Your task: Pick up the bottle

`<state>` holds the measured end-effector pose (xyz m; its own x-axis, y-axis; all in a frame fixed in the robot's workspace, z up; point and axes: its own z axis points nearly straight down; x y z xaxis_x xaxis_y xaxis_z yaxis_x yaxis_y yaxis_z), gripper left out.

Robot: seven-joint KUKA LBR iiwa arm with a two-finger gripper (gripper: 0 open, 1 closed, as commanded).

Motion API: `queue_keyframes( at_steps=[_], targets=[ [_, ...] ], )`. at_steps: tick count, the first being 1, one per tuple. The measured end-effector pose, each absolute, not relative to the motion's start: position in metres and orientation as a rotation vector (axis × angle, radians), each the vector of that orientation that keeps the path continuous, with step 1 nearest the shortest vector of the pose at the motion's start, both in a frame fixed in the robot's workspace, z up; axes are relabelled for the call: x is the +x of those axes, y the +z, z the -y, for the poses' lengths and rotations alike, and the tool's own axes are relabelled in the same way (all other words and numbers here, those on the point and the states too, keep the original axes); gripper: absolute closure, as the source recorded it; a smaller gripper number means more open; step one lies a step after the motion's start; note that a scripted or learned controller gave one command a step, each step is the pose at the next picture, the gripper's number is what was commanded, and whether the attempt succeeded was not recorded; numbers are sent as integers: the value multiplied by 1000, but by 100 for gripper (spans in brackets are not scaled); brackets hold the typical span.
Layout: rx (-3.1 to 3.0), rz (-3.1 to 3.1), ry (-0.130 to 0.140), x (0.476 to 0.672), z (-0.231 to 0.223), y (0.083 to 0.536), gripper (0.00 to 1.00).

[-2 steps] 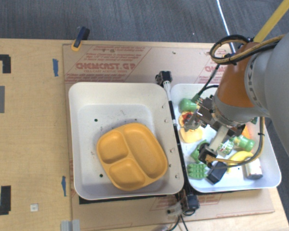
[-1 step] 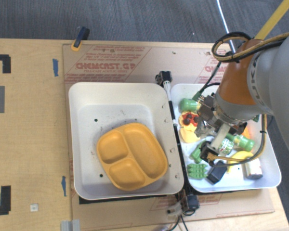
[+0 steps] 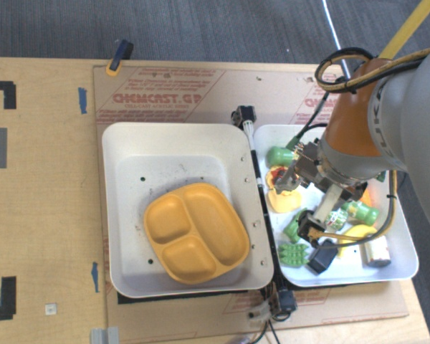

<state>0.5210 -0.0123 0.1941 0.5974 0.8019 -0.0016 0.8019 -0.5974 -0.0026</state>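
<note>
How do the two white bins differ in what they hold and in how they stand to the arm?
The left bin holds one yellow divided tray; the right bin holds many small toys crowded together. The arm reaches over the right bin, while the left bin lies apart from it. Both are shallow, white, and side by side.

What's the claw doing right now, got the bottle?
Claw: low in the right bin among the toys; open or shut cannot be told, and no bottle seen in it.

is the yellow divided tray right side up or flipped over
Right side up: the yellow divided plastic tray shows its three hollow compartments facing up in the left white bin.
</note>
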Motion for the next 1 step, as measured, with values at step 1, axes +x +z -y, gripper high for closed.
queue_keyframes(
  at_steps=[1],
  targets=[
    [-2806, 1410, 4, 522, 12, 204, 100]
  ],
)
